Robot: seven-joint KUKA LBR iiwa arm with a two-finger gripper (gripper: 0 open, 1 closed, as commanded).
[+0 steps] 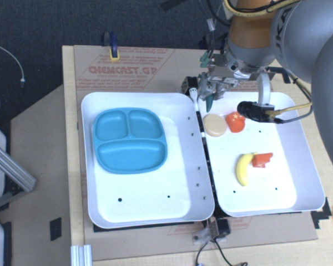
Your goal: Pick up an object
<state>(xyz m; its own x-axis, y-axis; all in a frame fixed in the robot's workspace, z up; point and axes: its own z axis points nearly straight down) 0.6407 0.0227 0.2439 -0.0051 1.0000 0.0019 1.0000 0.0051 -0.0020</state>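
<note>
Now the gripper [208, 96] is seen hanging over the top-left corner of the right bin [283, 182], close to the ridge where the 2 bins meet. Whether it is spread or closed cannot be told from this slant, and nothing is seen gripped in it. 4 candidates are laid out in that bin: a beige disc [215, 124] just below the gripper, a red tomato-like piece [235, 122] touching or nearly touching the disc's right side, and, well apart toward the near end, a yellow banana [243, 169] with a small red piece [262, 159] set against its upper tip. Trouble is expected mainly at the disc. It is parked right beside the bin's left wall, so a descent could be blocked by the rim, or the disc could be pushed flat against the wall and slipped off. With the tomato-like piece so close, 2 things could be caught at once, or 1 of them could be rolled away. The same risk of a double catch is carried by the banana and its neighbour. Open room is found across the right half and the near end of the right bin, where bare floor is offered for an approach. The left bin [155, 195] is taken up largely by a blue divided plate [130, 141], with bare floor showing along its near and right sides.
</note>
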